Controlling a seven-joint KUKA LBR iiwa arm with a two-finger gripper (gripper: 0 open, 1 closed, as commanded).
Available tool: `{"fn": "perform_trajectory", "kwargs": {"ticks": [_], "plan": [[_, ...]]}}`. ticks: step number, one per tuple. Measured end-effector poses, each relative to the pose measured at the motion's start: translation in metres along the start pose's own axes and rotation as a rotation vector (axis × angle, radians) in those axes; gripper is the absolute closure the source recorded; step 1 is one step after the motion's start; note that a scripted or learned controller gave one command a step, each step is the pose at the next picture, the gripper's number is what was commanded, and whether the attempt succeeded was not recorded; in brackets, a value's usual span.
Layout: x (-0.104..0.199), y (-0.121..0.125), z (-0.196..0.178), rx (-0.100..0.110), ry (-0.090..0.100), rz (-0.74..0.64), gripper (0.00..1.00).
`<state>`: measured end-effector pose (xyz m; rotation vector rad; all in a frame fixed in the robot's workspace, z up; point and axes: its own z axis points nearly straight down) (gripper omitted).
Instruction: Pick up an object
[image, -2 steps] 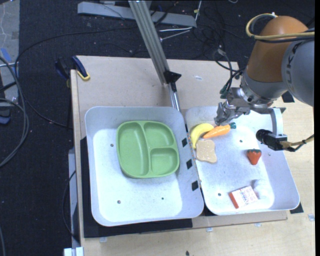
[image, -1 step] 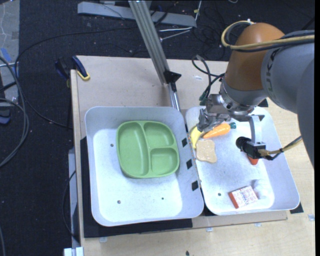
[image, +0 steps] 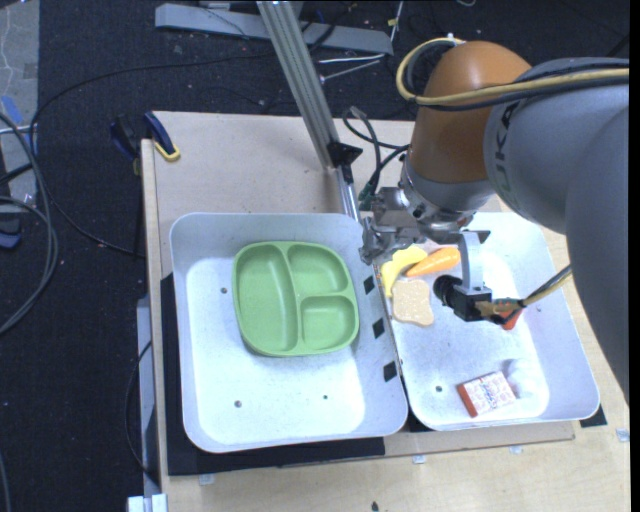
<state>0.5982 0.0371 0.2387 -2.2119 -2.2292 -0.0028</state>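
Camera view: my gripper (image: 415, 240) hangs right of centre, low over yellow piece (image: 405, 264) and bread slice (image: 412, 301), positioned for picking; grip state unclear.

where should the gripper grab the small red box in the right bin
Take the small red box across its short sides, coming straight down from above. It lies flat on the floor of the right bin, turned at a slant, so the fingers would likely need turning to match. It sits apart from the food pieces near the gripper, with bare floor all around it.
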Motion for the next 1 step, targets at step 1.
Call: {"fn": "perform_trajectory", "kwargs": {"ticks": [1], "plan": [[0.0558,-0.002,0.0153,0.003,-0.001,0.0,1.0]]}}
